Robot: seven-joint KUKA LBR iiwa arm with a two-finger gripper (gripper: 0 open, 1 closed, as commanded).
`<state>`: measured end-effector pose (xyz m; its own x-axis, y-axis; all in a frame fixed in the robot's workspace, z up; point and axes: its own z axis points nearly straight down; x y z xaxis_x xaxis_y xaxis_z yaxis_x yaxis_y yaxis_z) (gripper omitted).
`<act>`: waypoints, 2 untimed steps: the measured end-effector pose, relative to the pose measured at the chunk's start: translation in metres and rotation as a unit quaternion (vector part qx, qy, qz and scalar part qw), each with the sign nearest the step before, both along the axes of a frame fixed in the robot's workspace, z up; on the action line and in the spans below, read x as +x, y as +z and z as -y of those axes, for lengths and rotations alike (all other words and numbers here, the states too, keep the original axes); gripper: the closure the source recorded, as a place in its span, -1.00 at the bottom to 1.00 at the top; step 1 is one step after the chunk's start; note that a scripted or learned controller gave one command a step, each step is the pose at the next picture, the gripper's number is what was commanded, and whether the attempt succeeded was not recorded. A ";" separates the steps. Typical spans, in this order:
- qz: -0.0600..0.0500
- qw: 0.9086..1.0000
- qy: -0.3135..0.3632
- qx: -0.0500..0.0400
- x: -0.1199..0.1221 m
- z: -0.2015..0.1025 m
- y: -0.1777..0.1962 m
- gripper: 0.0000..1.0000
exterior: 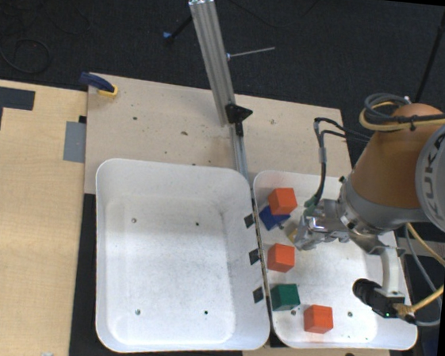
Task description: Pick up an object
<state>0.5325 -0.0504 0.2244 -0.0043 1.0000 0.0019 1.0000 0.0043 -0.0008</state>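
I see my end effector low in the right bin, an orange block just beside it; I can't tell its grip.

One fixed camera looks down at a slant from above the near side of the tabletop, far enough back to take in both white bins: the left bin, the right bin, and dark floor beyond the far edge.
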 end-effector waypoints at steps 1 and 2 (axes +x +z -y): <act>0.000 1.000 0.001 0.000 0.002 -0.055 0.011 1.00; -0.002 1.000 0.000 0.000 -0.005 -0.117 0.003 1.00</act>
